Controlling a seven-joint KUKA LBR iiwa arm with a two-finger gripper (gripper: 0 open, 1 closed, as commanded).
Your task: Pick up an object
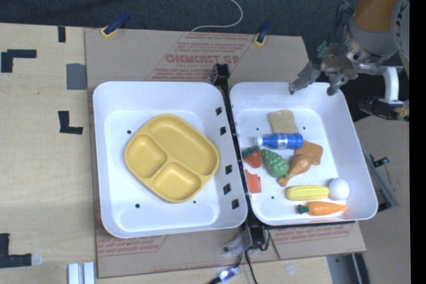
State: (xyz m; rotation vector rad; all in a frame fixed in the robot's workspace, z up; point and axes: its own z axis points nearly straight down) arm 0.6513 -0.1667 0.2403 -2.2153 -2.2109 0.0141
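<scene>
Arm (383, 3) over the far right rim of the right bin (356, 136); jaws (313, 84) spread, nothing between them.

Two dark fingers (297, 84) splayed apart, tips above the bin's far edge. Just below the jaws: tan bread slice (282, 121), flat on the bin floor. Below that, blue bottle (281, 141) on its side. Further down, a cluster: brown drumstick (303, 160), green veg (273, 162) touching it, red piece (251, 157) to the green's left, another red piece (253, 181) by the near left wall. Farthest from the jaws, along the near rim: corn (307, 193), white egg (339, 189) beside it, carrot (323, 208) just under both. Well left of the jaws, left bin (110, 143) with a yellow tray (172, 157), three compartments. Both bins sit on cardboard (193, 56) on the table (40, 143).
</scene>
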